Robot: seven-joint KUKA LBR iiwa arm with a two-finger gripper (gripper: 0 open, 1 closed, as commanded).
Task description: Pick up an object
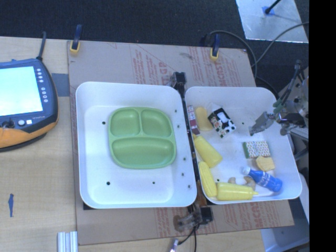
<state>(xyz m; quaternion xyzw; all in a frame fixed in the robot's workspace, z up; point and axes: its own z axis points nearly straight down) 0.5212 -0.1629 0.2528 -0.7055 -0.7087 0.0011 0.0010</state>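
From the camera above the bench, the two shallow white plastic bins sit side by side on a sheet of brown cardboard (157, 62), which is clamped at its far edge so the bins stay put under the arm. The left bin (92, 140) holds only a pale green three-compartment plastic plate (142, 138), lying flat near its centre. The right bin (247, 96) carries all the pickable clutter, mostly gathered toward its near and left sides: a yellow plastic corn-like piece (207, 151) beside the dividing rim, a long yellow plastic piece (233, 191) along the near wall, a blue plastic bottle with a white cap (265, 180), a small green-edged patterned sponge block (256, 149), and a black-and-white toy cow (221, 122) farther back.

The grey two-finger gripper (261, 124) hangs over the right side of this bin, above bare floor between the cow and the sponge block. Whether its fingers are spread or closed I cannot tell; nothing is visibly between them.

The bench is light wood. A grey and orange control pendant (23, 106) rests at the left, well apart from the bins, and dark carpet lies beyond.
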